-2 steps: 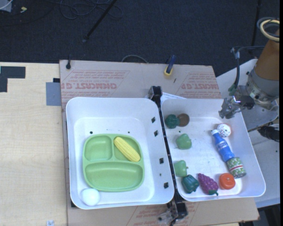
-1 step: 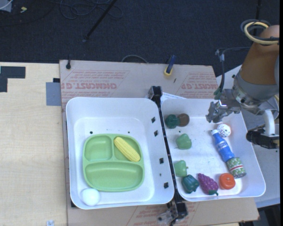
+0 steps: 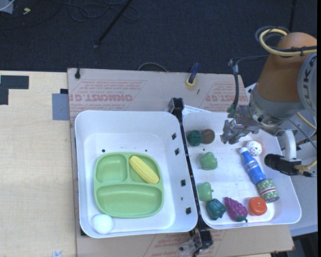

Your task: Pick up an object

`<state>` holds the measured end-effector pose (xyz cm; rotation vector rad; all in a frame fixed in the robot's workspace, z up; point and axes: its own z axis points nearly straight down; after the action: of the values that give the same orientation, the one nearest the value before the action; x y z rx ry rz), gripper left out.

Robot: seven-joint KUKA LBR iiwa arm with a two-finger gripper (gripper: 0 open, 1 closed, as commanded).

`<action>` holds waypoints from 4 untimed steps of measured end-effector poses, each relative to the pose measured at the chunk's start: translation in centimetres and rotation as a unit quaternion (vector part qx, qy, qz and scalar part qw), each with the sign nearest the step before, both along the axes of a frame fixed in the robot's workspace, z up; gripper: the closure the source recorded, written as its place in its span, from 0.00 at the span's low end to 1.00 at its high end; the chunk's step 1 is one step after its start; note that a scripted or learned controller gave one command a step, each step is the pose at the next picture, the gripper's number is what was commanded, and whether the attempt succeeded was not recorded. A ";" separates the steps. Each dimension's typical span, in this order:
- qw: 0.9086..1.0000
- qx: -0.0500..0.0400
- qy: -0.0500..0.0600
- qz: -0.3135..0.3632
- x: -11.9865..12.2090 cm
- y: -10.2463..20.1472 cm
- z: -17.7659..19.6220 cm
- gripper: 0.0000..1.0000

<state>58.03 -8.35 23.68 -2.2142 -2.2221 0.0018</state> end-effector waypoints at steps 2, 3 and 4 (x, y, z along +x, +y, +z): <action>1.000 -0.001 0.000 -0.001 -0.2 6.8 -1.8 1.00; 1.000 -0.001 -0.001 -0.001 -1.2 7.3 0.0 1.00; 1.000 -0.001 0.001 -0.001 -0.7 7.8 -1.5 1.00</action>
<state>57.37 -0.57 22.16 -2.2172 -2.2198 0.0065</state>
